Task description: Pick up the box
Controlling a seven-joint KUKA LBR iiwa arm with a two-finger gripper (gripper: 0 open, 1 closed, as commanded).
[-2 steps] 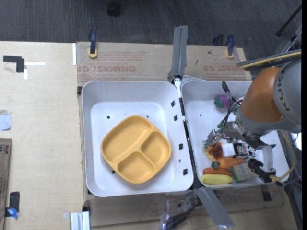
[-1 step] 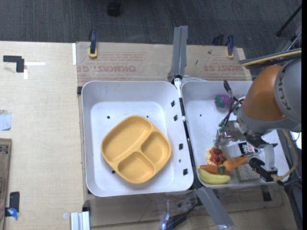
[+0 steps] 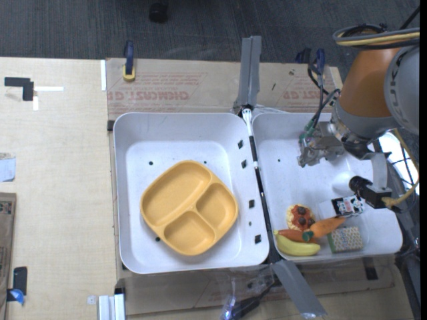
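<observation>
A small white box with dark print (image 3: 347,206) lies in the right bin (image 3: 280,179), near its right wall and just above the carrot. My gripper (image 3: 311,155) hangs over the upper middle of that bin, up and to the left of the box and well apart from it. Nothing shows in the gripper. The grey arm with its orange band (image 3: 365,79) comes in from the upper right.
At the right bin's front edge lie a banana (image 3: 297,246), a carrot (image 3: 325,227), a round pizza toy (image 3: 300,215) and a speckled greenish block (image 3: 346,239). A yellow divided plate (image 3: 189,207) rests in the left bin (image 3: 127,179). A metal divider runs between the bins.
</observation>
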